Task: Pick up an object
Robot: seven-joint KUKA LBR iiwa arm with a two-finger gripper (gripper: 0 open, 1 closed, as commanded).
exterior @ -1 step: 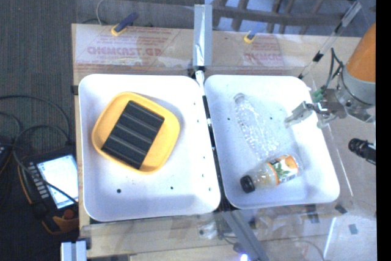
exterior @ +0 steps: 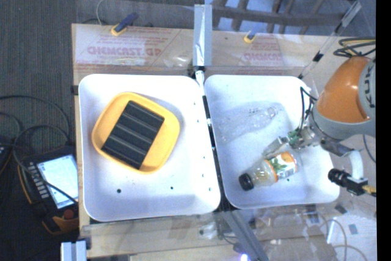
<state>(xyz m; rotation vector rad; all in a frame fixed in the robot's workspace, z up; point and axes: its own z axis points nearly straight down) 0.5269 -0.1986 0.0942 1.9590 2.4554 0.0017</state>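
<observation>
In the right bin (exterior: 317, 189) a small bottle (exterior: 270, 170) with a black cap and an orange-and-green label lies on its side near the front, cap pointing left. A clear, see-through plastic bottle (exterior: 252, 120) lies in the same bin's middle. My gripper (exterior: 286, 143) hangs low over the right bin, directly behind the labelled bottle's upper end and close to it; I cannot tell whether it touches. The left bin (exterior: 98, 192) holds a yellow rounded block (exterior: 135, 132) with a black ribbed panel on top.
The grey arm with its orange band (exterior: 344, 99) comes in over the right bin's right rim. A metal divider post (exterior: 202, 40) stands behind the gap between the bins. Cables and a small screen (exterior: 54, 179) lie on the floor at left.
</observation>
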